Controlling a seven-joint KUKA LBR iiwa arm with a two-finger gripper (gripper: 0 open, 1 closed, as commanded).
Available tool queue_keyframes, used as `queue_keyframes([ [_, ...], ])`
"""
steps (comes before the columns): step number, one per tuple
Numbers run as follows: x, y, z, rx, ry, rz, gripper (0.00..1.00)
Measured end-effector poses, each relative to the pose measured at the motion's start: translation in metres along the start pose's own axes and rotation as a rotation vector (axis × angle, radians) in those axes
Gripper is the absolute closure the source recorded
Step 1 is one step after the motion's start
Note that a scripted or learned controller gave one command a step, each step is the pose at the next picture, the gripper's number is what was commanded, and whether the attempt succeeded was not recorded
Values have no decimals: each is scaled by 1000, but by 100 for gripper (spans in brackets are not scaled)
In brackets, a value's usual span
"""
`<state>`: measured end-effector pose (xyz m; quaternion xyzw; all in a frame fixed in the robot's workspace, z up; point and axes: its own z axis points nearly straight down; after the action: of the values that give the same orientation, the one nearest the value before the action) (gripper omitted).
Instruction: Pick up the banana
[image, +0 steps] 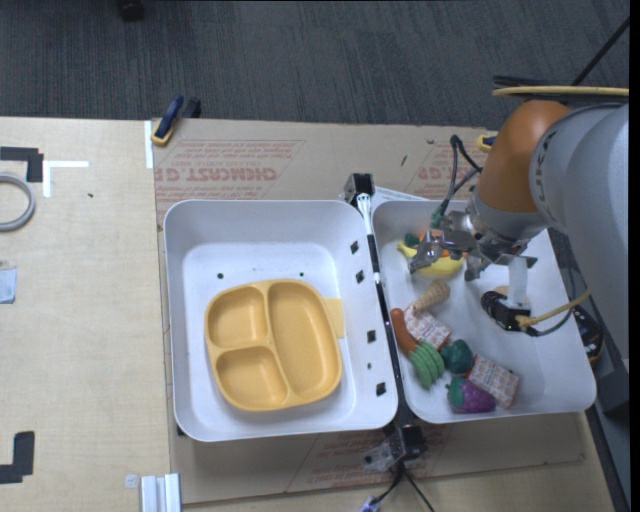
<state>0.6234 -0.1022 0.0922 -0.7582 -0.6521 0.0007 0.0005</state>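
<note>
1. Here we see the arm (560, 160) reaching in from the right, its bulk hanging over the right bin (560, 385) and hiding that bin's far right corner.
2. The left bin (190, 330) holds a yellow tray (272, 343) and has plenty of bare floor around it; we judge there is open room there, but none of it is needed yet.
3. The right bin is crowded along its left wall, where a carrot (402, 327), a green toy (427, 362), a box (493, 380) and a purple toy (470, 398) lie close together.
4. The banana (437, 266) lies in the right bin's far left part, near the wall and just beyond a cone (432, 295).
5. The gripper (452, 245) sits right over the banana; we cannot tell how wide it is, nor whether it has the fruit.
6. We judge the risks thus: a glancing close could push the banana toward the wall, or the cone could be nudged.
</note>
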Motion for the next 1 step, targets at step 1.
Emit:
queue_keyframes([
  [1, 0, 0, -10, 0, 0, 1, 100],
])
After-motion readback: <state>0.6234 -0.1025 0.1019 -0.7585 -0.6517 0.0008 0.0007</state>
